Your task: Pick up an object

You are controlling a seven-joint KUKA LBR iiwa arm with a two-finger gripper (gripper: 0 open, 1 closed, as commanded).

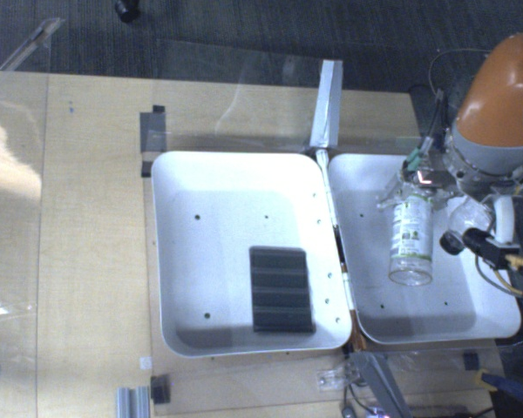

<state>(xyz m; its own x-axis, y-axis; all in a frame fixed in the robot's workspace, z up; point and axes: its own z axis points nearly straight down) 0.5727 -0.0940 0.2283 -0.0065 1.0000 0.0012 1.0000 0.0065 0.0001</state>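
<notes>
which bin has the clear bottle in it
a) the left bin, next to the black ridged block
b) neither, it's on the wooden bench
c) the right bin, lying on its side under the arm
c: the clear bottle lies on the floor of the right bin, close to the arm's wrist, while the black ridged block sits alone in the left bin.

Ribbed block (281, 290) in left bin (183, 233); bottle (410, 240) in right bin (366, 233), perhaps under claw (427, 179).

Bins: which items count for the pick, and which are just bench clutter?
For the pick:
- clear bottle, right bin, by the claw
- black ridged block, left bin

Lying about:
- metal divider post
- black corner clamp
</notes>
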